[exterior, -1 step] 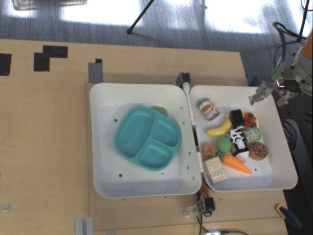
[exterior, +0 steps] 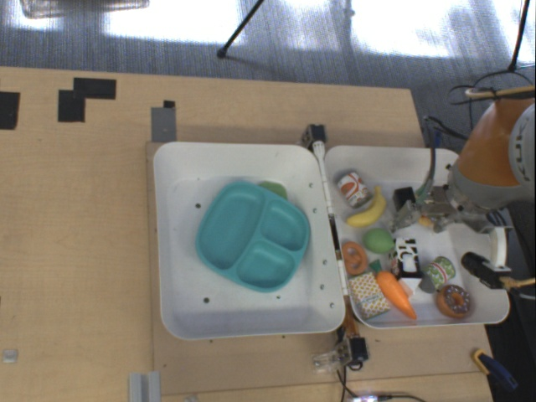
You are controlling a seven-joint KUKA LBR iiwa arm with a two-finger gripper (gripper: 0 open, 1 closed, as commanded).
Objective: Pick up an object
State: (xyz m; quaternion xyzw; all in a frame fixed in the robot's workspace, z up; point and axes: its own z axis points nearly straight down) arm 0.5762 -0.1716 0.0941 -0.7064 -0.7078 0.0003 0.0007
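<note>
My biggest worry is crowding. In the front of the right bin (exterior: pixel 469 318) the items are packed tight: the checkered packet (exterior: pixel 368 295) touches the carrot (exterior: pixel 395 295), the carrot leans against the black-and-white carton (exterior: pixel 407 258), and the doughnut (exterior: pixel 454 301) sits just beside the green-labelled can (exterior: pixel 440 270). If I close on any of these, I judge a finger could land on a neighbour and shove both aside, or pinch two things and drop them. The carrot's taper and the rounded can would probably slip out of a shallow grip.

Further back lie the green ball (exterior: pixel 378 240), the orange ring (exterior: pixel 354 257), then the banana (exterior: pixel 368 211) and the red-and-white can (exterior: pixel 353 188), with a little more room around them. These look like safer picks.

My gripper (exterior: pixel 425 209) hangs over the middle of the right bin, beyond the carton and to the right of the banana. I cannot tell how far it is spread, and I see nothing clearly held in it. The carton is the nearest candidate, just in front of it.

The left bin (exterior: pixel 176 249) holds a teal divided tray (exterior: pixel 254 235), well apart from my reach point.
</note>
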